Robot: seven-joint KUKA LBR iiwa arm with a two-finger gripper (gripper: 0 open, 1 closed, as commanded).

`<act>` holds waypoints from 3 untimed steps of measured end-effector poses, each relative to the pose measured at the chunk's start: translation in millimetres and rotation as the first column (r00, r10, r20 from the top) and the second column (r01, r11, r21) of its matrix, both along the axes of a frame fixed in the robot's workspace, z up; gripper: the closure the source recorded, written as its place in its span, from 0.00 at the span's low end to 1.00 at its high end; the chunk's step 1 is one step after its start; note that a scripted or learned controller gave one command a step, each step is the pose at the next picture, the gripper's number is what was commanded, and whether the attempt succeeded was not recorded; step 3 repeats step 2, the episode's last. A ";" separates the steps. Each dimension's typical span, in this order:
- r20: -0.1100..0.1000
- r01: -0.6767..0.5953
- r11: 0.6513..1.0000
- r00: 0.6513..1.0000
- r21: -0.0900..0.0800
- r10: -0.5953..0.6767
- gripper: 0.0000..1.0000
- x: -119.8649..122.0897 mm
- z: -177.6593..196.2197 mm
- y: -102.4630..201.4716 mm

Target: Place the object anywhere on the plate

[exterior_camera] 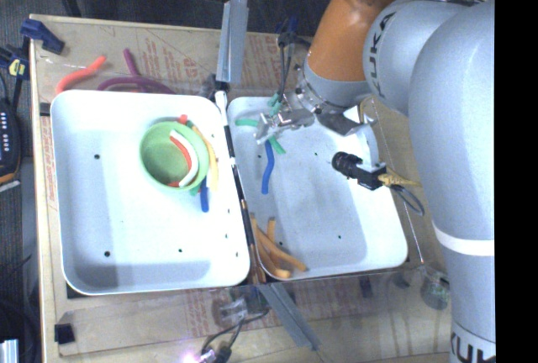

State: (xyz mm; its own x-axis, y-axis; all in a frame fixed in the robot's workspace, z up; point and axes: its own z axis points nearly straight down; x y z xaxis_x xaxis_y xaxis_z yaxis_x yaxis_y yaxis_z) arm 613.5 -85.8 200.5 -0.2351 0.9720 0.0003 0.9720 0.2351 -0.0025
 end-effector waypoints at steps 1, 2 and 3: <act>-0.003 -0.126 0.992 0.992 0.001 0.126 1.00 6.8 -9.1 58.4; -0.003 -0.126 0.992 0.992 0.001 0.126 0.00 7.0 -8.8 58.3; -0.003 -0.126 0.992 0.992 0.001 0.126 0.00 7.0 -8.8 58.3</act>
